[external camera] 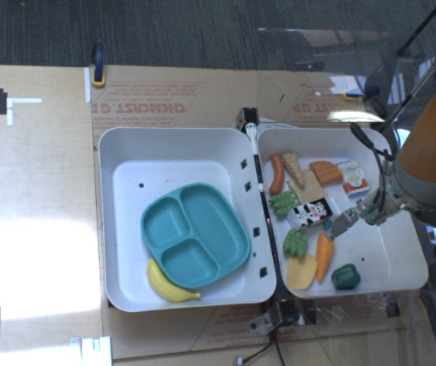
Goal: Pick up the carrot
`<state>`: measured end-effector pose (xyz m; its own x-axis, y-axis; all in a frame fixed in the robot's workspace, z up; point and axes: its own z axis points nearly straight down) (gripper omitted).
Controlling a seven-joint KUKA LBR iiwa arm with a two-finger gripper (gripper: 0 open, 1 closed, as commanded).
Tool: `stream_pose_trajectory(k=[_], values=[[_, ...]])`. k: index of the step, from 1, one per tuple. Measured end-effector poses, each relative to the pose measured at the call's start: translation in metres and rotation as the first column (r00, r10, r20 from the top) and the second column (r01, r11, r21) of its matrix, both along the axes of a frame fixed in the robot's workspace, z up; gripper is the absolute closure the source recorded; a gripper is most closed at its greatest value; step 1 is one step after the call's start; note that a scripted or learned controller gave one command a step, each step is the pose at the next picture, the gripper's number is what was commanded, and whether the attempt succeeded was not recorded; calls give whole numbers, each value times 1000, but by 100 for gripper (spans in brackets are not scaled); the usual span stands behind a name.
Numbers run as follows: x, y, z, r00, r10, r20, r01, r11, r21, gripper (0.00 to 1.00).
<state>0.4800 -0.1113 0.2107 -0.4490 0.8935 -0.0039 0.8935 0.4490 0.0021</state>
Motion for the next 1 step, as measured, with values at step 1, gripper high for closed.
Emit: stream_pose_trajectory(k=[1], values=[[-1,8,-119,999,-49,-1,49,999,2,0]])
